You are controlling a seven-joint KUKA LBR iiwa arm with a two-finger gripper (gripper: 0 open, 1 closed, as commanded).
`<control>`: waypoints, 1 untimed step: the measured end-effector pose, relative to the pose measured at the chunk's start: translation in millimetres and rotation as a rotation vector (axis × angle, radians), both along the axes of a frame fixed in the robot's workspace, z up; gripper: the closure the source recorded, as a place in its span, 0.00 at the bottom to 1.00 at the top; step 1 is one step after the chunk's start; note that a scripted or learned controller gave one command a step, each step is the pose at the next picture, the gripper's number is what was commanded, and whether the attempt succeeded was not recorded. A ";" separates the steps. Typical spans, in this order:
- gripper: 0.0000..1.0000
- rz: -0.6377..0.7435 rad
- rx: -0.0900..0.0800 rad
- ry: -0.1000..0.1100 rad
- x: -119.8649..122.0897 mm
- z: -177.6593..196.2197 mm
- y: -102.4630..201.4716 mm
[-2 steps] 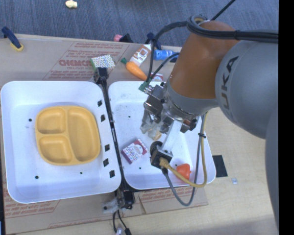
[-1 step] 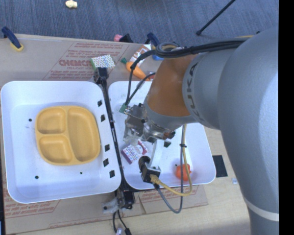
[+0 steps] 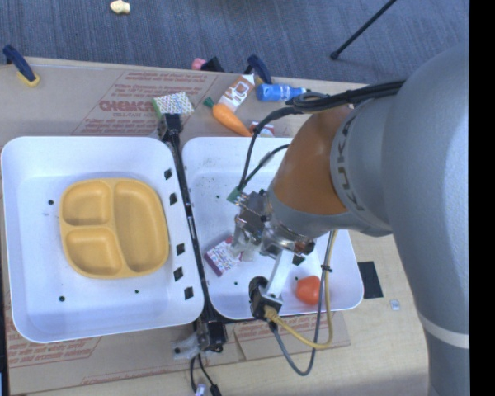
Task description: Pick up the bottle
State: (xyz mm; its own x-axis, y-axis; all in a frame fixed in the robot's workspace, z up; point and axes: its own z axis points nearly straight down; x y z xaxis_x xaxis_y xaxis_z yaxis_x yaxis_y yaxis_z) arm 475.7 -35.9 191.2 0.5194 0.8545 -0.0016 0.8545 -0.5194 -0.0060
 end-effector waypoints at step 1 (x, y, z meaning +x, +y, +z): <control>1.00 0.133 0.002 0.000 -0.3 -52.8 -60.5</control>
